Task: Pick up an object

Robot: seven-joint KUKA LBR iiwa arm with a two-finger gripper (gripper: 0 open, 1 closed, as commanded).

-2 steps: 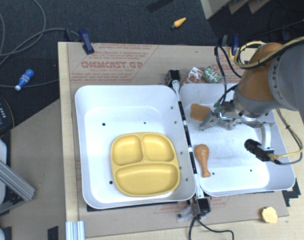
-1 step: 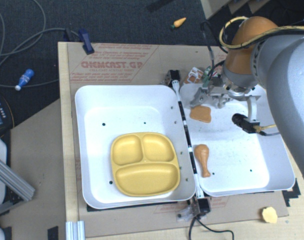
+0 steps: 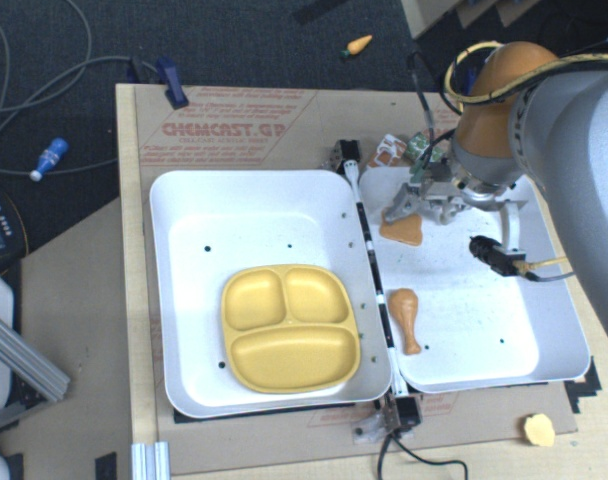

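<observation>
Camera view: the right bin (image 3: pixel 544 353) holds two pickable pieces. An orange wedge-shaped toy (image 3: pixel 403 230) sits near the bin's far-left corner. A toy drumstick (image 3: pixel 405 318) lies along the left wall, about halfway toward the near edge, well apart from the wedge. Both look like light, rigid plastic play food, probably smooth and a bit slippery. The drumstick's narrow shaft seems the easiest pinch point; the wedge would need a grab across its flatter sides.

The left bin (image 3: pixel 174 218) carries a yellow divided plate (image 3: pixel 287 328), toward its near edge.

The arm comes in from the right, wrist pointing down over the far-left part of the right bin. The gripper (image 3: pixel 416 208) hangs just above or at the wedge's far edge. Can't tell if the jaws are spread or closed, and nothing visibly sits between them.
</observation>
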